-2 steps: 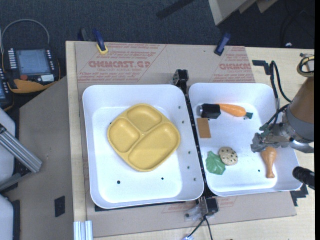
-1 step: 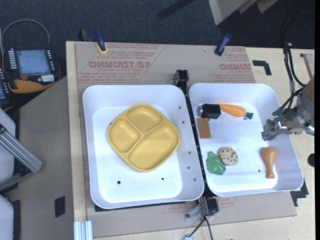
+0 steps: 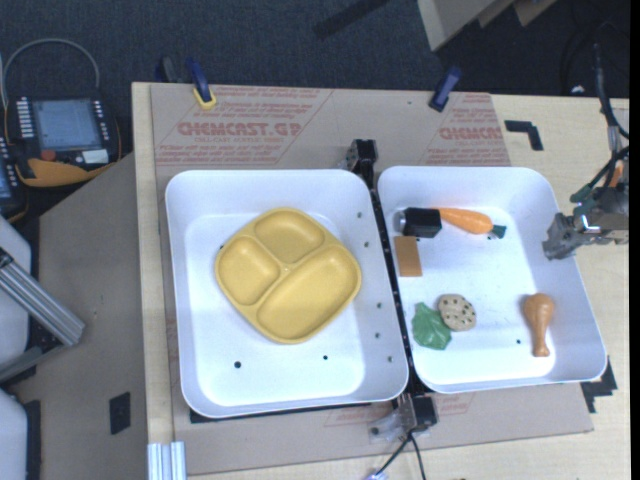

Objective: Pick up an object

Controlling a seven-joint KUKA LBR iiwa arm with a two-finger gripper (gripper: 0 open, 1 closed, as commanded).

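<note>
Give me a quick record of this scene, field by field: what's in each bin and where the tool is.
left bin: yellow divided plate
right bin: carrot, black block, brown block, cookie, green leaf, drumstick
touching: cookie overlaps the leaf's upper right edge
tool: at the right bin's right rim, level with the carrot
tool holding: nothing visible

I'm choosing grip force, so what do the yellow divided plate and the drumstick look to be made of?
Yellow divided plate: seemingly moulded plastic, smooth with a soft sheen and rounded compartment ridges. Drumstick: probably toy plastic or rubber, uniform tan-orange and matte; too small to tell which.
</note>
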